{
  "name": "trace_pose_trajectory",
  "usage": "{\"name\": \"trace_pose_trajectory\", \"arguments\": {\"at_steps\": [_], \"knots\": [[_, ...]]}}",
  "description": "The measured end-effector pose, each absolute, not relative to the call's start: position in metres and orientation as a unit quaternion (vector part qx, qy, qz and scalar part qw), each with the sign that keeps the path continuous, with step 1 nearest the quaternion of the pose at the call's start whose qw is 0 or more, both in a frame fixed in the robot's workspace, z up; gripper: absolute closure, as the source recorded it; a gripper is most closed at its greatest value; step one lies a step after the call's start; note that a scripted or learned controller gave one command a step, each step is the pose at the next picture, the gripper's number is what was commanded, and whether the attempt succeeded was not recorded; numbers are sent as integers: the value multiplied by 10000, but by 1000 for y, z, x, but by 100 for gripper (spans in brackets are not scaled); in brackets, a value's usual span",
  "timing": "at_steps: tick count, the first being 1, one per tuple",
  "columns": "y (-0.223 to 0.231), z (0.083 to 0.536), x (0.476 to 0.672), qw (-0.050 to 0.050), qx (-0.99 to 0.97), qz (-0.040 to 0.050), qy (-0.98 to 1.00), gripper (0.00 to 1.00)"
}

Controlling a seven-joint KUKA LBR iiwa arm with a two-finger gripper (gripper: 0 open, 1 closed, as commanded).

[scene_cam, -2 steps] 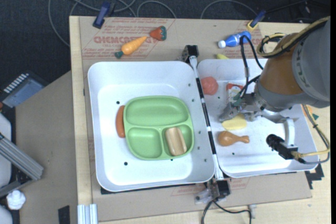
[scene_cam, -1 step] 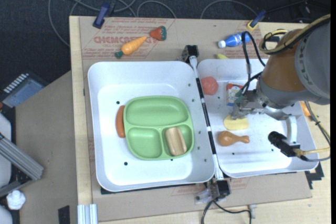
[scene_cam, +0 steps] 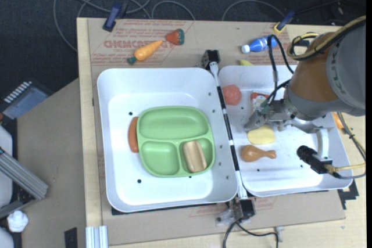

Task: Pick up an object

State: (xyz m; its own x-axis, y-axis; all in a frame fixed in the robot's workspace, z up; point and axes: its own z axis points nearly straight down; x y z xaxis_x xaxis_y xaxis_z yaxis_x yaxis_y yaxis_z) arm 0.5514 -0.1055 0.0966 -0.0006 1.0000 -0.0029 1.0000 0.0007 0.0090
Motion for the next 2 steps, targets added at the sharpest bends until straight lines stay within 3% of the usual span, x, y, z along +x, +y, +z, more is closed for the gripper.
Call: {"name": "trace_pose_trajectory", "arguments": {"at_steps": [2], "knots": [[-99,84,523,-13,7073,-6,7070,0]]}}
